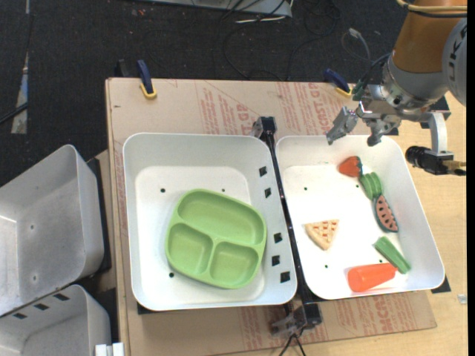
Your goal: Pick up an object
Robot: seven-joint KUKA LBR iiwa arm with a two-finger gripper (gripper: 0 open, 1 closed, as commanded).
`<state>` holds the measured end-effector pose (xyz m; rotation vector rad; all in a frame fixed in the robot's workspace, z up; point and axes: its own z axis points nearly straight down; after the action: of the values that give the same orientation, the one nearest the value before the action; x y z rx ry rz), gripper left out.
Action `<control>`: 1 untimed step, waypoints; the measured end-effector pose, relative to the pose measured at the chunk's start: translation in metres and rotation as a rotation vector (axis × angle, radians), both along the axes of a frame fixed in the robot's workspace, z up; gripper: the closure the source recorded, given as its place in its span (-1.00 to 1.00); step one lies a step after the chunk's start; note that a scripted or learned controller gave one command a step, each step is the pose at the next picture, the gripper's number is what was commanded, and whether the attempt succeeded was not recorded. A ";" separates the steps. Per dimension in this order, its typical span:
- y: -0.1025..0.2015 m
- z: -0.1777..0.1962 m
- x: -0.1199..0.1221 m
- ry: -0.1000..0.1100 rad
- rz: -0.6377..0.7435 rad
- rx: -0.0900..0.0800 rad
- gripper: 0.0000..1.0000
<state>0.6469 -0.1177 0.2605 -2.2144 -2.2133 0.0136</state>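
My gripper (pixel 358 129) hangs above the far edge of the right bin (pixel 423 199), its two grey fingers spread apart with nothing between them. Just below it in that bin lie a small red piece (pixel 349 167) and a green pod (pixel 370 185). Further toward the front are a watermelon slice (pixel 385 213), a tan waffle wedge (pixel 323 233), a second green piece (pixel 392 254) and an orange carrot-like piece (pixel 370 276).
The left bin (pixel 141 162) holds a green divided plate (pixel 215 237). A black clip strip (pixel 272 191) runs between the bins. Empty white tubs (pixel 44 221) stand off the bench at left. Clamps (pixel 147 84) grip the board's far edge.
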 end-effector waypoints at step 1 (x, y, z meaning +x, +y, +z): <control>0.000 0.009 0.002 -0.014 0.002 -0.002 -1.00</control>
<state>0.6488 -0.1173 0.2691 -2.2198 -2.2235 0.0003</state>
